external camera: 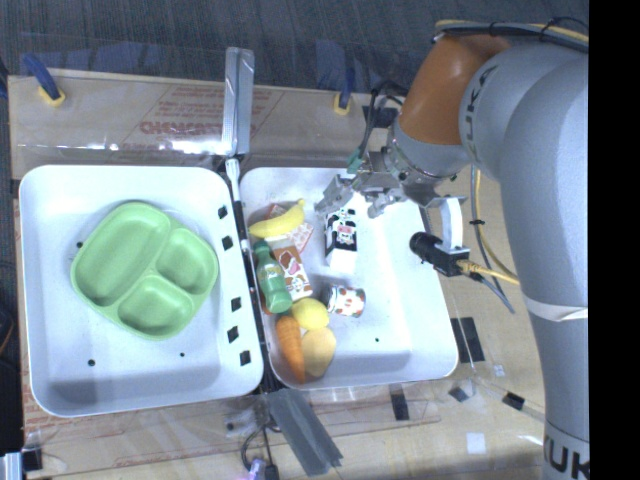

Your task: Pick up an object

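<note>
My gripper (356, 200) hangs over the far part of the right bin (400, 318), its fingers (331, 202) spread open. Just below it on the near side, a small white carton with a black cow print (342, 240) lies on the bin floor, its top end close to the fingertips, with nothing gripped. Along the bin's left wall lie a banana (277, 222), a red and white box (291, 265), a green bottle (272, 282), a lemon (311, 314), a carrot (288, 346) and a pale yellow fruit (320, 348). A small printed can (347, 301) lies near the middle.
The left bin (60, 368) holds a green divided plate (146, 266). The arm's grey body and orange band (445, 88) loom over the right bin's far right corner. A black part with a cable (438, 251) sticks out by the bin's right rim.
</note>
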Available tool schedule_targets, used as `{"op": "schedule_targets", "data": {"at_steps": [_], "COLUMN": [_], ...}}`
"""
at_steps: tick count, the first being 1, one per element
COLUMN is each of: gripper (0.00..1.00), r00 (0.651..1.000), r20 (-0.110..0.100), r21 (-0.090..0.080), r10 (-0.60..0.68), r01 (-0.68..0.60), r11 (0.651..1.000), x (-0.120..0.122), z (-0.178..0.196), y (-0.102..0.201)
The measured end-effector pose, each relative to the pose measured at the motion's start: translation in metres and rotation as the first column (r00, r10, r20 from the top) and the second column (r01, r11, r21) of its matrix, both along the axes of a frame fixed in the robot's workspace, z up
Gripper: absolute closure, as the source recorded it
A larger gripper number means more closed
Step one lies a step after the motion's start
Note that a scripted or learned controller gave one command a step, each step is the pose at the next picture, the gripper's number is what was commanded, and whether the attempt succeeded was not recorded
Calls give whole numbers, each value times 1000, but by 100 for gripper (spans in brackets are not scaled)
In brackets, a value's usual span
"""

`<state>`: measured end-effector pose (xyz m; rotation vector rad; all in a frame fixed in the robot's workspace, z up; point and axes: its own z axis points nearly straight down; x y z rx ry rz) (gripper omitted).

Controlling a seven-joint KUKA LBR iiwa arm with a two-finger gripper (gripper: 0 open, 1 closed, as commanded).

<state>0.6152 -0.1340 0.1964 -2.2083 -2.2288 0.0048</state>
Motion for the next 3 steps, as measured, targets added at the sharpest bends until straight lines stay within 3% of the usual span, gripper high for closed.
{"op": "schedule_targets", "data": {"at_steps": [1, 2, 3], "gripper": [0, 0, 0], "r00": [996, 941, 919], "r20": [0, 3, 4], "r21": [-1, -1, -1], "r10": [-94, -338, -394], "r01": [94, 338, 394], "r11": [996, 941, 919], "x": [-8, 42, 41], "z": [-65, -105, -70], "y": [-26, -37, -14]}}
